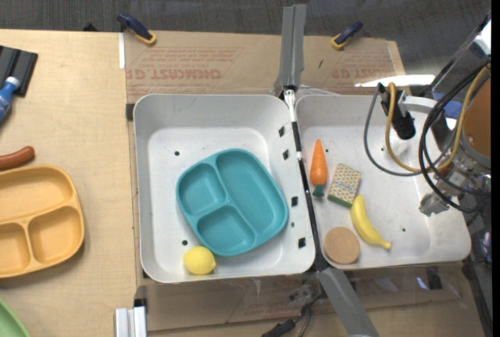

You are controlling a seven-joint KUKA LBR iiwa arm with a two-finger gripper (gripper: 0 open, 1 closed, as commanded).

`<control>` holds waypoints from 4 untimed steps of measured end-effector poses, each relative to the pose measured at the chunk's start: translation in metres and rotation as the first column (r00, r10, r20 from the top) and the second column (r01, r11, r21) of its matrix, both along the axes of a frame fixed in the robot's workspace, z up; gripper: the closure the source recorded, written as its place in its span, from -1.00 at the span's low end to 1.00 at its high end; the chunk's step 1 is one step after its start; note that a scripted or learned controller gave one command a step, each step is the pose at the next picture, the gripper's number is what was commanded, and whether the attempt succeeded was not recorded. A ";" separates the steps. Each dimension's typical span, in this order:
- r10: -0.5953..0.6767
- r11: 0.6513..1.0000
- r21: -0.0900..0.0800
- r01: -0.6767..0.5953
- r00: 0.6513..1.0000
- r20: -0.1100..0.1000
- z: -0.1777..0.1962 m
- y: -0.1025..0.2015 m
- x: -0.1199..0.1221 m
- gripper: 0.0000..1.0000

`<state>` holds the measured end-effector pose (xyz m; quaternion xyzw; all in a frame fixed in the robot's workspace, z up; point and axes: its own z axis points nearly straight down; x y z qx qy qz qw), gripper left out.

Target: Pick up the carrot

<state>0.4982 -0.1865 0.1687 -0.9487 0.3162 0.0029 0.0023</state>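
Disc of biscuit-brown colour, round and flat (341, 245), nearest, at the front of the right-hand shallow white bin (437, 249), with a curved yellow toy banana (369, 224) just beside it. A little farther back, at that bin's right edge and well apart from the target, the grey two-finger gripper (434, 204) beneath looped cables; cannot tell whether released or clenched. Next, a small green-and-cream patterned block (344, 184). Just beside that block, perhaps touching it, and close against the bin's left wall: the orange toy carrot (318, 163), lying lengthwise. Probably light, stiff and smooth, so likely to slip or roll under a poor pinch; not fragile by the look of it. Best taken across the thick orange middle, closing crosswise to its length, with care for the wall on one side and the block on the other. Bright orange, tapered, narrow tip pointing away, dark green stub toward the near side. Farthest back, brown printed cardboard (234, 62) behind both bins.
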 end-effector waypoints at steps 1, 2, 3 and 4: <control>0.338 0.941 0.000 -0.338 0.941 0.002 -0.036 0.018 0.011 1.00; 0.284 0.959 0.000 -0.284 0.959 0.008 0.124 -0.034 0.053 1.00; 0.140 0.990 0.002 -0.140 0.990 0.003 0.100 -0.034 0.045 1.00; 0.430 0.903 0.000 -0.430 0.903 0.006 0.010 -0.033 -0.012 1.00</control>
